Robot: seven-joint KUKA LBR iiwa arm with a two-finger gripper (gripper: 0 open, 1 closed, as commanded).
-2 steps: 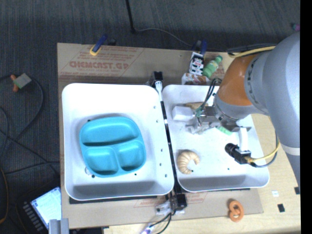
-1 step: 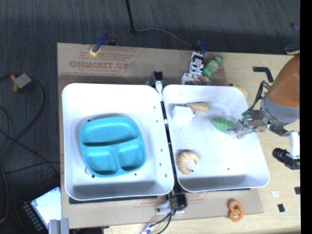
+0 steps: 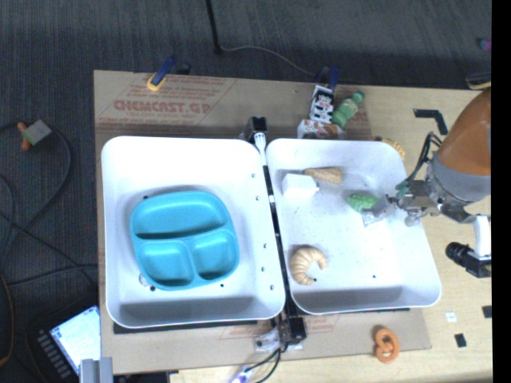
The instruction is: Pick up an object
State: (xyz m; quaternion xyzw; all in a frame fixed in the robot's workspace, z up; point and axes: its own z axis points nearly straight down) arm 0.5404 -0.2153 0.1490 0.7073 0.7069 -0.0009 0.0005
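The right white bin [image 3: 415,294] holds a tan croissant [image 3: 307,263] near its front left. A small green object [image 3: 361,201] lies toward the right side, a beige cone-shaped piece [image 3: 323,175] at the back, and a white block [image 3: 297,186] just left of that piece. My gripper [image 3: 385,209] reaches in over the bin's right rim and sits low, right beside the green object on its right. Nothing is visibly held.
The left white bin [image 3: 120,166] holds a blue divided plate [image 3: 185,238]. Behind the right bin stand a small printed box [image 3: 321,110] and a green toy [image 3: 348,108]. An orange pretzel-shaped piece [image 3: 386,343] lies on the bench in front. Cables run along the floor at left.
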